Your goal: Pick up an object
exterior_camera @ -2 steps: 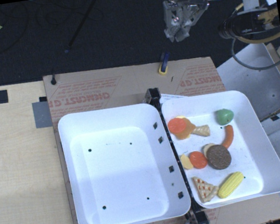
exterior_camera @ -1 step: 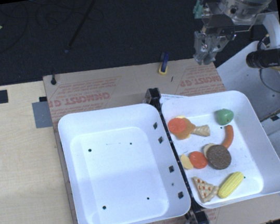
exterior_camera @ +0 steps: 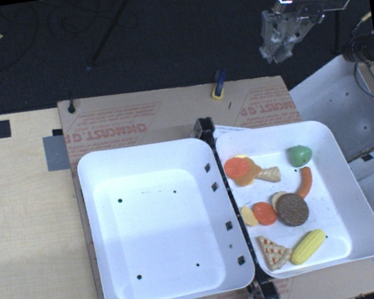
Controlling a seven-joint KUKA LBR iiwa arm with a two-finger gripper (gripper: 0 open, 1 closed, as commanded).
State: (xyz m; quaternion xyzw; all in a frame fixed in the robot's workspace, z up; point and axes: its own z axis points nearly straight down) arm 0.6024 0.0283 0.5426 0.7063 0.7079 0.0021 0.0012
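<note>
A: Room? Plenty above right bin [exterior_camera: 363,223], gripper [exterior_camera: 277,50] high beyond far edge; jaws' state impossible to tell.
B: Contents? Corn [exterior_camera: 307,246], cookie [exterior_camera: 293,209], green piece [exterior_camera: 300,155] in right bin, beside left bin [exterior_camera: 108,228].

The gripper [exterior_camera: 278,50] hangs high over the dark floor, well apart from the right bin [exterior_camera: 343,156], where a corn cob [exterior_camera: 307,246], green piece [exterior_camera: 300,155] and brown patty [exterior_camera: 293,209] lie.
</note>
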